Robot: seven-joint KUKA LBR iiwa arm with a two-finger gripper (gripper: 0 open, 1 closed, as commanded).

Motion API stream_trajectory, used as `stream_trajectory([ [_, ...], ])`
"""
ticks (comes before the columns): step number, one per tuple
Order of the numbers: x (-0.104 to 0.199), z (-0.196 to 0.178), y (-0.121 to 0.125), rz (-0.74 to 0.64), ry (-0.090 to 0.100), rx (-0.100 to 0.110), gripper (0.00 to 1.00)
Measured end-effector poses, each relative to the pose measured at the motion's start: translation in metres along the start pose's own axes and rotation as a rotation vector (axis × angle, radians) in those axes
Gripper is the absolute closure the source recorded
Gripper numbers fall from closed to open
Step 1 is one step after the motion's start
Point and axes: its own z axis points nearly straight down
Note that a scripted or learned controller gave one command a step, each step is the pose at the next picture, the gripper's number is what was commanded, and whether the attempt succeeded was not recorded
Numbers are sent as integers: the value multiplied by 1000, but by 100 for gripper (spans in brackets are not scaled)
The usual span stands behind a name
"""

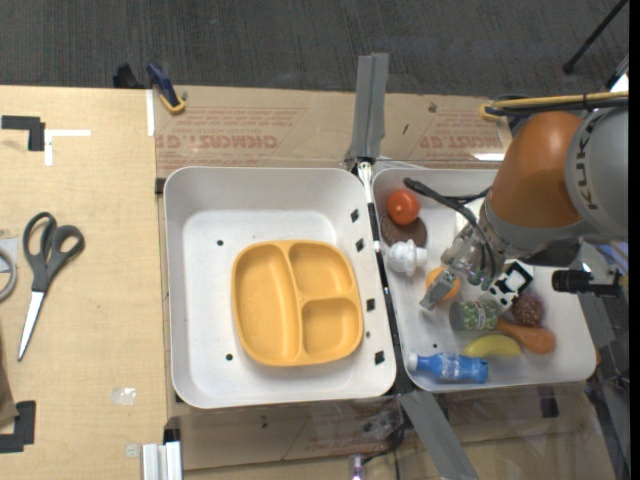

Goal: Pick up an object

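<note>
The jaws (462,268) hang low in the right bin (580,368), just above a small orange toy (441,289). I cannot tell how they stand. A smooth yellow plastic plate (297,301) with three sections lies in the left bin (200,288).

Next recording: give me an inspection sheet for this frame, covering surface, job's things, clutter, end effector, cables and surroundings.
Surface: bench with left bin and right bin side by side.
Job's things: right bin holds red ball, white piece, blue bottle, banana and other small items.
Clutter: yellow divided plate in left bin.
End effector: low over the right bin's items; finger state unclear.
Cables: dark cable beside the arm.
Surroundings: scissors on bench at left.
</note>
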Motion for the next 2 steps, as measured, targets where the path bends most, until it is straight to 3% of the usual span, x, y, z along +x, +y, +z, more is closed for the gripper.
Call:
stream_trajectory([
  [1,-1,-9,1,-3,-2,-1,100],
  [2,6,-144,57,-11,0,1,100],
])
